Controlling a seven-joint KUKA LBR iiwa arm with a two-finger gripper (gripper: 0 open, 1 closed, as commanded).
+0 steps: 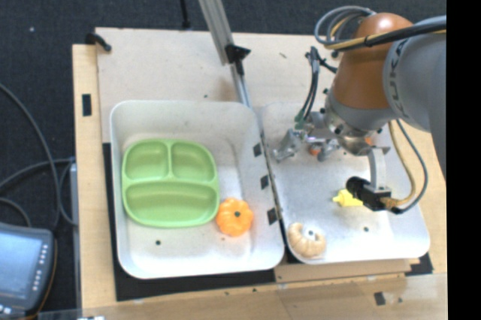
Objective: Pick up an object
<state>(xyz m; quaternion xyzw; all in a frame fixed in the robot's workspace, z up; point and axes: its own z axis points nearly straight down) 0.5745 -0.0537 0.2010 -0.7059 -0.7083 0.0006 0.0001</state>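
Nearest, on the camera side of the gripper [284, 148]: pale bun [307, 240] in right bin's [406, 236] corner. Left of gripper and nearer, orange pumpkin [235, 217] just beside green divided plate [170, 183] in left bin [188, 258]. Farther back, gripper itself by right bin's left wall; open or closed, impossible to tell.

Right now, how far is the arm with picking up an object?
Done: nothing lifted; the orange pumpkin lies beside the green plate, the pale object in the right bin corner. In hand: the gripper hangs over that bin, apart from them. Left: grasp and lift.
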